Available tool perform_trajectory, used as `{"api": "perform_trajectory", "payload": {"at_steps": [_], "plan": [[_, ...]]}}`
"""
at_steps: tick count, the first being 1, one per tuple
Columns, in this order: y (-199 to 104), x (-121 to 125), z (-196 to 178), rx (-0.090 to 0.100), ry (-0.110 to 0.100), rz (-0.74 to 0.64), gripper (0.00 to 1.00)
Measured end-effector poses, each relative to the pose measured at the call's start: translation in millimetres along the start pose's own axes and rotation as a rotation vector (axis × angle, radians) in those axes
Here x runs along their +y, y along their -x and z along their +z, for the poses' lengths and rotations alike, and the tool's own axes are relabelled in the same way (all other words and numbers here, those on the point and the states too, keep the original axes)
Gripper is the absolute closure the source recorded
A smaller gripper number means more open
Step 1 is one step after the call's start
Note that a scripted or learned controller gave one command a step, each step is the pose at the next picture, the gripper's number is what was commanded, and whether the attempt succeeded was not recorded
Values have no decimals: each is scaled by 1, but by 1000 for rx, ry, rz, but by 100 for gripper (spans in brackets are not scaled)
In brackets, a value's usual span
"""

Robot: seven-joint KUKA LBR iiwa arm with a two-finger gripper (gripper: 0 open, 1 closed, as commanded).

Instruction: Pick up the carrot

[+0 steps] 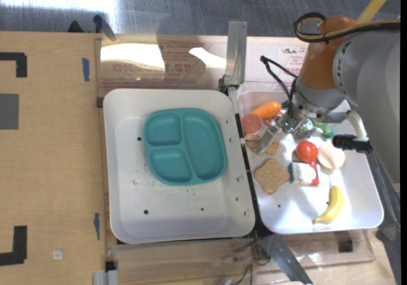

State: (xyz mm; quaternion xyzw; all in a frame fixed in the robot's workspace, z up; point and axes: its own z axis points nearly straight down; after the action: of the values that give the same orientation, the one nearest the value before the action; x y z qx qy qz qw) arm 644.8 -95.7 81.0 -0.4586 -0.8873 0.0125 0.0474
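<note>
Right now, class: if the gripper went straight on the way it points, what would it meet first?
Probably the cracker just below-left of the gripper, with the carrot beside that line; depth is unclear.

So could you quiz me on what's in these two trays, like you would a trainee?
1. True or false: the orange toy carrot lies in the same white bin as the yellow toy banana.
2. Which bin holds the teal plastic plate with three compartments: A) the left-hand white bin, B) the right-hand one, C) neither?
3. Fill in: the round red toy tomato sits directly beside a pale ____-shaped toy.

Key: 1 true. 2 A. 3 egg. Note that the claw hangs over the far end of the right-hand bin, just beside the carrot.
</note>
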Motion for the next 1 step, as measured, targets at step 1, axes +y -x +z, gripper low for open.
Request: {"api": "perform_trajectory", "payload": {"at_steps": [1], "plan": [[-30, 38, -109, -70, 83, 257, 0]]}}
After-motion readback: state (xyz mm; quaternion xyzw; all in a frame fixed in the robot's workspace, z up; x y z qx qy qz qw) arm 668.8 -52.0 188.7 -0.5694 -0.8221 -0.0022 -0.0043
